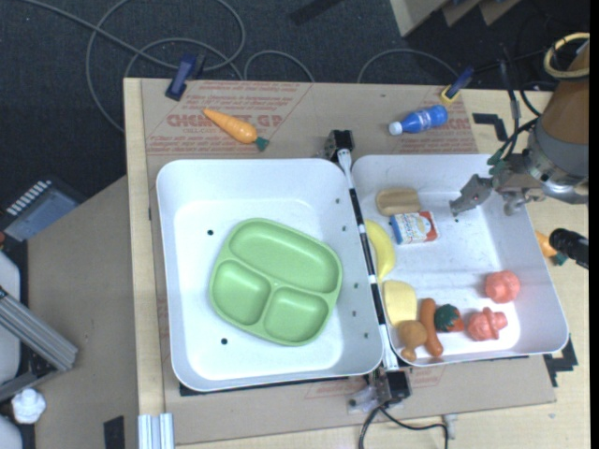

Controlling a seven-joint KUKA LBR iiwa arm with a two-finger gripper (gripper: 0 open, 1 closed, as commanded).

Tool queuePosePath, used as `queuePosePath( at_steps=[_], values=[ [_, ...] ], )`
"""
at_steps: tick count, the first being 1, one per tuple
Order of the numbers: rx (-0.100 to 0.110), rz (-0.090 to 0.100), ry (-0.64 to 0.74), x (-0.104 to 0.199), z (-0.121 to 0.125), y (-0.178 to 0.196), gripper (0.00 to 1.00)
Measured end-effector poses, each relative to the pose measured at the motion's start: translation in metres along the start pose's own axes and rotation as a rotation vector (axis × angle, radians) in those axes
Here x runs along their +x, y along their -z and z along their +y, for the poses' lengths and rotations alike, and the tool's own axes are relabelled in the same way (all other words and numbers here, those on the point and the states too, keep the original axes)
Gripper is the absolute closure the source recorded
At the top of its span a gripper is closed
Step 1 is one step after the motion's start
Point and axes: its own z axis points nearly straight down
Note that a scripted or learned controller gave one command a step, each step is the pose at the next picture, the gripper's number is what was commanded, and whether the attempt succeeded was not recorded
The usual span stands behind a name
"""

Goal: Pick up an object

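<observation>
My gripper hangs over the upper right part of the right bin, its two fingers spread open with nothing between them. To its left in that bin lie a tan bread-like piece and a small red, white and blue carton. A banana rests against the bin's left wall. Along the bin's front lie a yellow piece, an orange-brown toy, a green-topped piece and two pink toys.
The left bin bears a green divided plate. On the bench behind the bins lie a toy carrot and a blue bottle. An orange object sits just outside the right bin's right wall.
</observation>
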Motion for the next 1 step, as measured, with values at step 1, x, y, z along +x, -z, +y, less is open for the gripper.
queuePosePath(
  at_steps=[1],
  values=[
    [0.003,0.003,0.001,0.0837,0.0269,-0.0566,0.0]
  ],
)
